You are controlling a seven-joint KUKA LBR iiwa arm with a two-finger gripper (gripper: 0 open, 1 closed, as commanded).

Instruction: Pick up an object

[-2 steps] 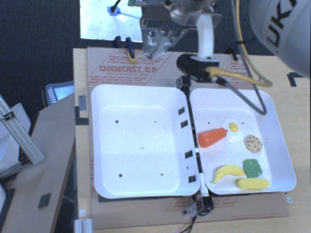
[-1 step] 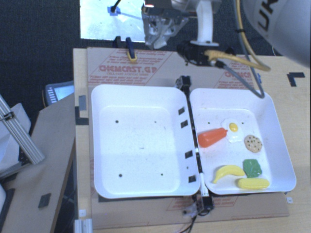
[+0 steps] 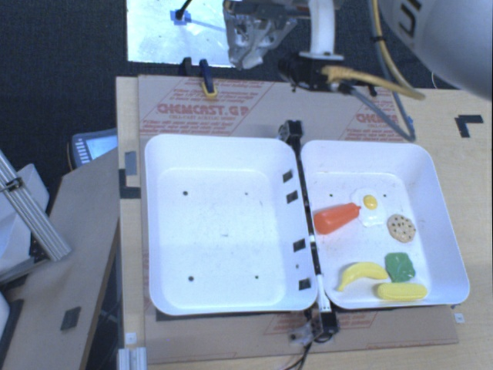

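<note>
- Lying nearest, along the front wall of the right bin (image 3: 439, 183): yellow piece (image 3: 400, 290), with banana (image 3: 362, 274) just beside it to the left and green piece (image 3: 399, 266) touching or nearly touching it from behind.
- Sitting farther back in the same bin: cookie (image 3: 400, 227), egg (image 3: 370, 204) and carrot (image 3: 337, 218), the carrot's tip touching or overlapping the egg's white and its thick end pointing at the divider.
- Reading this as a loose scatter, not an arrangement: all six candidates lying flat, most with gaps around them, probably to give a top-down grasp room.
- Judging the cookie the most isolated; the front cluster looking crowded and close to the wall, so riskier.
- Resting side by side with the right bin: left bin (image 3: 162, 230), rims meeting at the clipped centre seam.
- Hanging high beyond the far edge of the bench: gripper (image 3: 245, 52), over the floor patch behind the left bin, well apart from every object.
- Reaching in from the upper right: arm (image 3: 431, 14), wrist pointing roughly downward, hoses trailing to the right.
- Pincer state: cannot tell, too small and cluttered; carrying nothing visible.
- Judging the pick as not yet begun: travel to the right bin and descent both pending.
</note>
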